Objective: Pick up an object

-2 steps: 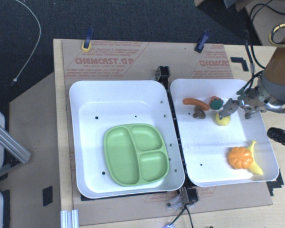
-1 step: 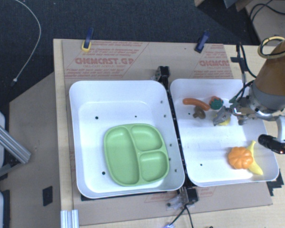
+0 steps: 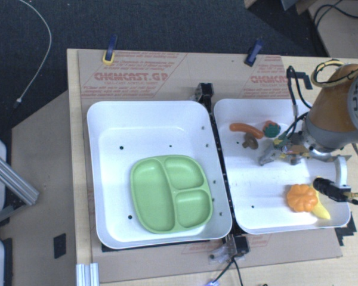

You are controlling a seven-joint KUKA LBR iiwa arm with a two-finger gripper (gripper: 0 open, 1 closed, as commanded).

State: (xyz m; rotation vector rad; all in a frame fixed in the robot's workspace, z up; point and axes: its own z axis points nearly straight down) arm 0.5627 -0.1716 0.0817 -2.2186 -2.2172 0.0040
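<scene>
nearest the lens, an orange toy (image 3: 301, 197) with a yellow tip lies at the front of the right bin (image 3: 256, 210). farther back lie an orange sausage shape (image 3: 246, 128) and a small teal piece (image 3: 271, 128). the pincer (image 3: 273, 154) hovers low between them; whether it is open or closed, i cannot tell. a green divided plate (image 3: 170, 192) sits in the left bin (image 3: 107, 159) on the table (image 3: 167, 70).

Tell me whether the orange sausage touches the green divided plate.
Apart. The camera view shows the orange sausage in the right bin and the green divided plate in the left bin, bin walls between.
</scene>
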